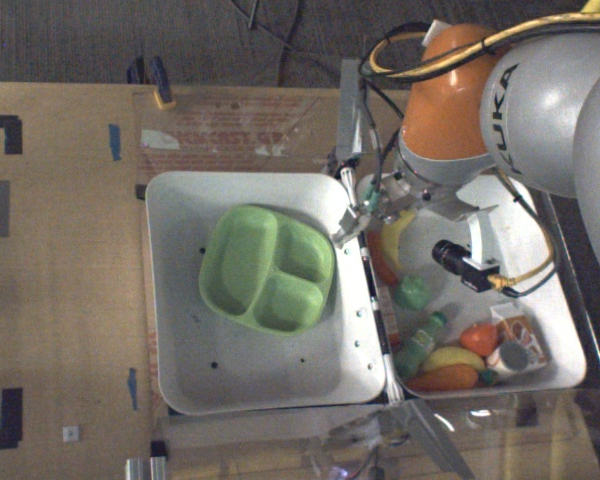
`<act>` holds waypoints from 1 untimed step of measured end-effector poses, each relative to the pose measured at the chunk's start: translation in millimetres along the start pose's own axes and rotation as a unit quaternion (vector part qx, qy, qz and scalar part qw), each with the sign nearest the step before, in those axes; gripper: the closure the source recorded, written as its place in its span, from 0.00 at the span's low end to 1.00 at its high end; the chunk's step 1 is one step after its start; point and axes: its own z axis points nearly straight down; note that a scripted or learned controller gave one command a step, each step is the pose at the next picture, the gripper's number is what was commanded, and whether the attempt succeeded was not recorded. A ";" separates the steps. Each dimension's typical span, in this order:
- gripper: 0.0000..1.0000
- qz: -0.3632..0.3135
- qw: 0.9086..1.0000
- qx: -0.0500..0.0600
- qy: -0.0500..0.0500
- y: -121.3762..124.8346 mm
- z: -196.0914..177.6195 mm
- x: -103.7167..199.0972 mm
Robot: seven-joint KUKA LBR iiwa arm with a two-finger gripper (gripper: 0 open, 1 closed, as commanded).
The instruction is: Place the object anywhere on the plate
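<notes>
Desk (60,268): tan board, carrying two shallow white bins side by side.

Left bin (180,368): holds the green plate (268,268), three compartments, lying toward the bin's upper right, its right edge near the wall shared with the other bin.

Right bin (560,348): where I work. My arm comes in across its upper edge, the orange band above the wrist.

My fingers (392,230): low in the right bin's upper left corner, close against the shared wall. The wrist hides the tips, so I cannot tell their state, nor whether anything sits between them.

Yellow and orange piece (385,243): just under my wrist, touching or nearly so; likely my object, though I cannot confirm it.

Green bottle (420,336), banana (450,358), carrot (445,378), tomato (478,338), small carton (520,338): crowded in the right bin's lower part, apart from my fingers.

Governing relation: the plate lies directly left of my fingers, just over the shared wall. My judgement: lift clear of that wall, then travel left.
</notes>
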 end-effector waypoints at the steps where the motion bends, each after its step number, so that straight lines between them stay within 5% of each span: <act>1: 1.00 0.002 1.000 0.000 0.000 0.6 -7.8 -1.6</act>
